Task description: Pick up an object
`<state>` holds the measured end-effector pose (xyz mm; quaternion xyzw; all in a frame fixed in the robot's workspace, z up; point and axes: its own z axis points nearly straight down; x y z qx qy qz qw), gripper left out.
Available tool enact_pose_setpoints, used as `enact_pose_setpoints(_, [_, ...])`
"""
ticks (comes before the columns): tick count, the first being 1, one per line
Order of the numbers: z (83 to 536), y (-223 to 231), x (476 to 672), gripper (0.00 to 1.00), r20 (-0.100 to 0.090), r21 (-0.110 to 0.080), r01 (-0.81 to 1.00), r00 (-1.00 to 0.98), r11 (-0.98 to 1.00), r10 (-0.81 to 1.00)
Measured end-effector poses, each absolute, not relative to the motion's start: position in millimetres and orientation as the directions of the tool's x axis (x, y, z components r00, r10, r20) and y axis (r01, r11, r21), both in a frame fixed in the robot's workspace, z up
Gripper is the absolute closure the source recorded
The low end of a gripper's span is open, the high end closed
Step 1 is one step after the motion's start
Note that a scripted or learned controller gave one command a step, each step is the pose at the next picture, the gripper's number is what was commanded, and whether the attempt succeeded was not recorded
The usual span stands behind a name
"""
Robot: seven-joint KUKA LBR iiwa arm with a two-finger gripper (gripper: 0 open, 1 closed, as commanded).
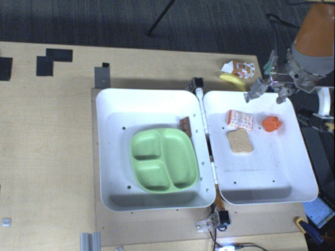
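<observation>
From above, the bench (47,156) carries two shallow white bins side by side, their inner rims nearly touching along a narrow seam. The left bin (112,140) holds one green divided plate (163,159) with three compartments, sitting toward the middle and front, with bare floor showing along the bin's left and back sides. A small brown piece (185,123) lies just behind the plate near the seam; what it is cannot be told.

The right bin (261,177) holds three loose things, all in its back half: one slice of toast (240,141), one red-and-white packet (239,120) just behind and touching or nearly touching the toast, and one small orange object (271,123) apart to the right, near the right wall. The front half of this bin is open floor, so there is free room in front of the three things.

The gripper (270,87) hangs over the back rim of the right bin, behind the packet and the orange object and apart from both. Its two fingers are spread, and nothing sits between them. The grey arm with its orange band (315,27) rises to the upper right.

Outside the bins, on the bench behind the right one, lie a banana (233,79) and another small packet (241,68) touching it. The bench top is pale wood with a few dark rectangular marks (52,60) at the far left. Beyond the bench edge is dark carpet (104,9), crossed by one thin dark rod.
</observation>
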<state>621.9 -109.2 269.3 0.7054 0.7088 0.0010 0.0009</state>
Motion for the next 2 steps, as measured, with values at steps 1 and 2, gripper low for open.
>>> enact_pose_setpoints(1, [85.7, -128.3, 670.0, 0.00, 0.000, 0.005, 1.000, -0.005, 0.005, 1.000])
enact_pose_setpoints(2, [97.0, -127.6, 671.1, 1.00, -0.001, 0.008, 1.000, -0.009, 0.009, 1.000])
